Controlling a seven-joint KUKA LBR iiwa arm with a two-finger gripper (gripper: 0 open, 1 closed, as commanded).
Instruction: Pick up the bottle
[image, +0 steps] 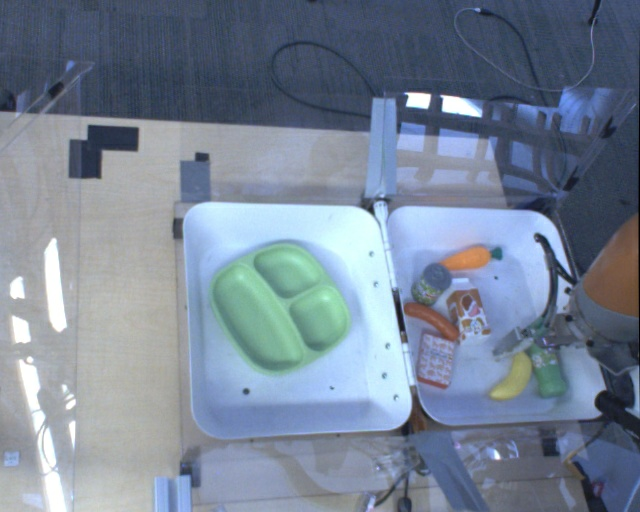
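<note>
Green plastic bottle (548, 374) lies in right white bin (520, 222), beside yellow banana (512, 378). Gripper (537, 338) just above it; jaws' state cannot tell. Bottle not lifted; grasp and lift remain.

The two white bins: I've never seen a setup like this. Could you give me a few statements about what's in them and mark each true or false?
1. The green divided plate lies in the left bin. True.
2. The toy carrot lies on the green plate. False: it lies in the right bin, near the far wall.
3. The green bottle lies in the right bin, beside the banana. True.
4. The gripper is over the left bin. False: it is over the right bin, close to the bottle.
5. The right bin holds several things, among them a small jar and a sausage. True.
</note>
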